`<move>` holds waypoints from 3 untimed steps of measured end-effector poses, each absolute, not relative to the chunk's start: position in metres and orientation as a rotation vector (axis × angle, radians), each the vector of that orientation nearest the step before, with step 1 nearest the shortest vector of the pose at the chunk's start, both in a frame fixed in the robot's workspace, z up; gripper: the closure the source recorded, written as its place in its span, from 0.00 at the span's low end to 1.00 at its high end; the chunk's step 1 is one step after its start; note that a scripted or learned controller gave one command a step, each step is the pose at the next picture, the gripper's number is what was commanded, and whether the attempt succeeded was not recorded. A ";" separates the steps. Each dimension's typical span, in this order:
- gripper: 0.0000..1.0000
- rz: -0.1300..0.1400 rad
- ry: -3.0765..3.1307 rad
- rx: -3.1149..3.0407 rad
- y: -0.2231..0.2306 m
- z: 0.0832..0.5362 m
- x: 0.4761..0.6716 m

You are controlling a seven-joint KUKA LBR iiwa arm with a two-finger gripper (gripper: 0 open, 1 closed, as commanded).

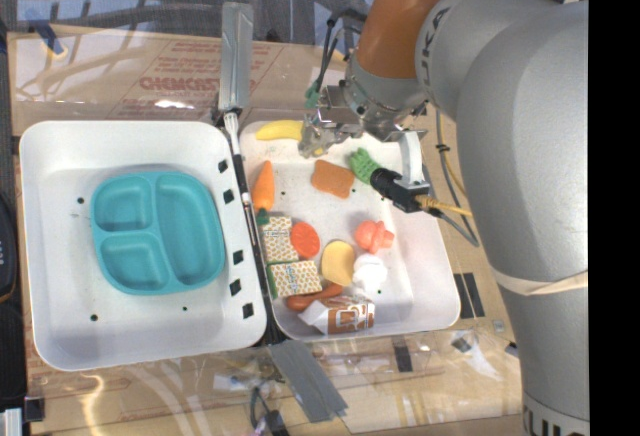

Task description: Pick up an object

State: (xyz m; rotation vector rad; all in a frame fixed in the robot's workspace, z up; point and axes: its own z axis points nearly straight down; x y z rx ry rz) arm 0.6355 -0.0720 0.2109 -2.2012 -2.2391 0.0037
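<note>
Your surface (150, 74) is covered in brown cardboard, with dark floor beyond it. Your claw (318, 134) hangs over the far end of the right bin (440, 274), just beside the banana (278, 130); you cannot tell whether it is apart or together. The left bin (50, 324) holds a teal tray (157, 231). The right bin holds a carrot (263, 186), brown block (332, 178), green piece (362, 164) and more toy food.

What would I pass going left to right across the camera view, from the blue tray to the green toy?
Teal three-compartment plastic tray in the left white bin → orange toy carrot → brown toast-shaped toy block → green ridged toy, the last three lying in the right white bin.
</note>
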 end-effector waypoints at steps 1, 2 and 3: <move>1.00 0.005 -2.130 -2.303 -0.060 0.203 0.628; 1.00 0.007 -2.046 -2.377 -0.076 0.198 0.627; 1.00 0.007 -1.939 -2.467 -0.086 0.205 0.577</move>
